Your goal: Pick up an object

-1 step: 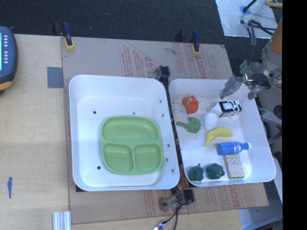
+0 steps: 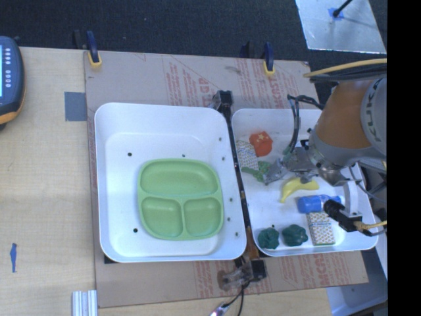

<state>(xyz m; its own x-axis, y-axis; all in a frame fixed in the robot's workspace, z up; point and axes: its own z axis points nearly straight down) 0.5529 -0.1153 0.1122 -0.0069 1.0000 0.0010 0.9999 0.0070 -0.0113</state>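
The light is bright and even. My two white bins point(image 2: 105, 176) shine almost too white. Small soft shadows sit under things. Everything looks a little fuzzy.

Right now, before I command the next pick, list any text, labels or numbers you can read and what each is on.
Nothing reads cleanly.
Red printing on the cardboard sheet under the bins: too blurred to read.
Dark letters on the arm casing: cut off, unreadable.
Patterned packet in the right bin: too small to read.
Device at the left edge: markings unreadable.

Yellow banana point(image 2: 297, 188), perhaps flat, mid right bin point(image 2: 276, 250).
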